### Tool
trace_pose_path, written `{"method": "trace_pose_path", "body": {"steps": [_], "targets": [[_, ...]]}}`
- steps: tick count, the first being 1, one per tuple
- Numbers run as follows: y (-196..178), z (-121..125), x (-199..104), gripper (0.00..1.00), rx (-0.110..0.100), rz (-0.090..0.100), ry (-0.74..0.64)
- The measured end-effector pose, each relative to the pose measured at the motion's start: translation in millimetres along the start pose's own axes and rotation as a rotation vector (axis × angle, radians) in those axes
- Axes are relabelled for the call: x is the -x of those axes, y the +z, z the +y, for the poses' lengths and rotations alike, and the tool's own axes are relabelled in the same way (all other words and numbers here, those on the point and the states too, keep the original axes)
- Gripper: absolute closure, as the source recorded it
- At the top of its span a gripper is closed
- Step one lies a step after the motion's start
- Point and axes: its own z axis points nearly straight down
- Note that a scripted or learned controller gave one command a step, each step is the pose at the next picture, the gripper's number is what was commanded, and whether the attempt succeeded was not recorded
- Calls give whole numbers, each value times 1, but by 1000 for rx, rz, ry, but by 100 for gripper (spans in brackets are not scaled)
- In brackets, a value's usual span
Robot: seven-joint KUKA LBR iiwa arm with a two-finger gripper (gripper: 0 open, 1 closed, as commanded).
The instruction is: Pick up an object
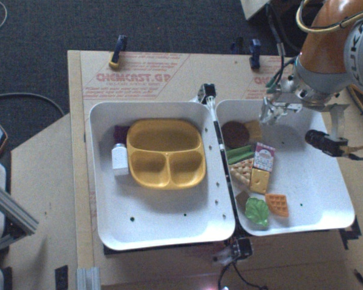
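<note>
A yellow tray (166, 153) and white bottle (120, 159) are held in the left bin (163, 228); toy foods (258, 174) are gathered in the right bin (327, 192). The hand (277, 112) is seen above it; its state cannot be told.

Plywood bench top (145, 77) with red printed lettering, two shallow white bins side by side directly on it, left bin (109, 222) and right bin (327, 198) touching along their inner rims, clamps (117, 51) at the board's far edge
</note>
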Motion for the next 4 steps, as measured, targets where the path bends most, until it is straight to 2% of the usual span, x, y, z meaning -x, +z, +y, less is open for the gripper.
{"method": "trace_pose_path", "body": {"steps": [1, 2, 3, 4], "targets": [[-12, -18, -45, 100, 0, 0, 2], [1, -41, -97, 100, -3, 0, 0], [-10, -66, -154, 100, -1, 0, -1], [-10, -62, -165, 100, 3, -2, 4]]}}
